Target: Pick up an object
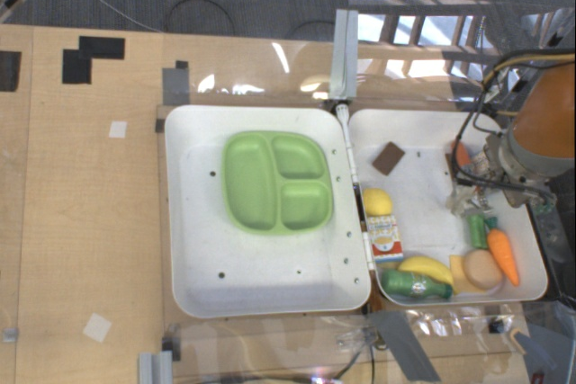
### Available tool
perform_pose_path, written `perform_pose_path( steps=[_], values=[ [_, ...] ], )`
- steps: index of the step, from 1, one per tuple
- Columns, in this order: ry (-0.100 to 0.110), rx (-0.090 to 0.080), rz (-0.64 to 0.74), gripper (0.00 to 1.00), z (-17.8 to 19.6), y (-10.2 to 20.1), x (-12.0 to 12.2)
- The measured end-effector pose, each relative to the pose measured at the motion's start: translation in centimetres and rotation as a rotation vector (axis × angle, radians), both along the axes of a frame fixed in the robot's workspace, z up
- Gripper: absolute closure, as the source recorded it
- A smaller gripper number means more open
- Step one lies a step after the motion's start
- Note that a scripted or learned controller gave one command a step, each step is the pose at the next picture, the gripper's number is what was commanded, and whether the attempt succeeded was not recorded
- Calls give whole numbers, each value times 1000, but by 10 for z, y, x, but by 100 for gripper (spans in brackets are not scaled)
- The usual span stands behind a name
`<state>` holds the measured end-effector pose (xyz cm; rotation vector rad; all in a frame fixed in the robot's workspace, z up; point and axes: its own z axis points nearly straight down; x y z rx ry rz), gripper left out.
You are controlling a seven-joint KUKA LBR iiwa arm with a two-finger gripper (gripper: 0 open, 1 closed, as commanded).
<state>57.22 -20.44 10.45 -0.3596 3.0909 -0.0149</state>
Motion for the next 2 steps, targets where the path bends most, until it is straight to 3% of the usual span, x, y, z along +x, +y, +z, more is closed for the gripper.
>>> perform_pose_path(
  steps=[1, 2],
  values=[
    [1, 0, 1, 0, -1, 0, 0],
    [11, 0, 67, 0, -13, -2, -50]
  ],
)
